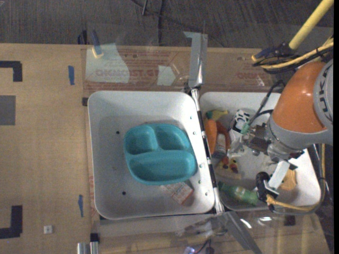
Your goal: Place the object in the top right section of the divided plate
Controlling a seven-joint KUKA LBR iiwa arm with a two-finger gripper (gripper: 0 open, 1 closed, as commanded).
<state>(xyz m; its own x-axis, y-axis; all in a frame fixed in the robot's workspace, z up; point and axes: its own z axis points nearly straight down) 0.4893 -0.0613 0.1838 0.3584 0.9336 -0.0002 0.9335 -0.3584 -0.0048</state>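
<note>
A: Where is the pincer?

B: The gripper (pixel 239 144) is low in the right bin (pixel 310 187), well to the right of the teal divided plate (pixel 159 153). The wrist hides most of it, so I cannot tell how wide it is spread or whether it has hold of anything.

A: What lies around it?

B: A heap of small things between it and the plate: an orange carrot-shaped piece (pixel 212 134) against the bin's near wall, a black-and-white item (pixel 241 119) just above the pincer, some red and yellow bits (pixel 229 163) below it, and a green bottle (pixel 239 193) lying flat further down. Which of them is the task's object I cannot tell.

A: And the plate itself?

B: It sits in the middle of the left bin (pixel 106 120), apart from the walls. A small printed packet (pixel 180 193) lies just under its lower edge. The raised rims where the two bins meet stand between the plate and the heap.

A: The surroundings?

B: Both bins rest on a pale wooden bench (pixel 42 142) with black corner marks and blue tape strips; beyond the plate's bin, a clear sheet (pixel 132 65), then dark floor (pixel 63 9).
</note>
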